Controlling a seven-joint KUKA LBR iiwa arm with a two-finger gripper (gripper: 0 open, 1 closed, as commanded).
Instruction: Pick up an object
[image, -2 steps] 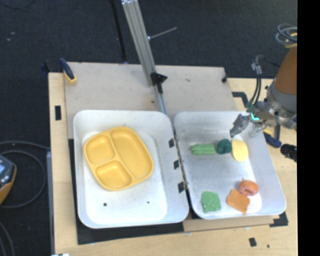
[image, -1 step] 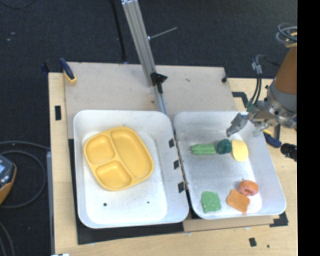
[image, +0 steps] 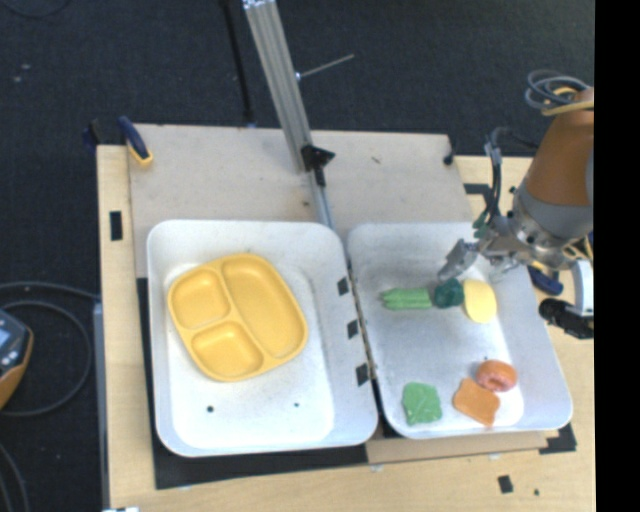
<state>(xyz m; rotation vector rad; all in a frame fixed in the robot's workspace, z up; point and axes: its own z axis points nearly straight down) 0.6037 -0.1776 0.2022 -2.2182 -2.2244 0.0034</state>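
Observation:
The right bin (image: 400, 250) holds several small toys. A long green piece (image: 404, 298) lies near the bin's middle, its right end against a dark teal lump (image: 448, 294). A pale yellow, lemon-like object (image: 480, 300) sits just right of that lump. Along the front edge are a green block (image: 421, 402), an orange block (image: 476, 400) and a reddish round piece (image: 496, 375). My gripper (image: 462, 262) hangs over the bin's right half, just above and behind the teal lump and the yellow object. Nothing is visibly held in it.
In the left bin (image: 180, 415) lies a yellow three-compartment plate (image: 236, 315). A metal pole (image: 285, 95) slants up from the back, between the bins. The grey and orange arm (image: 558, 170) stands over the right bin's far right corner. Black clips (image: 353, 325) mark the seam between the bins.

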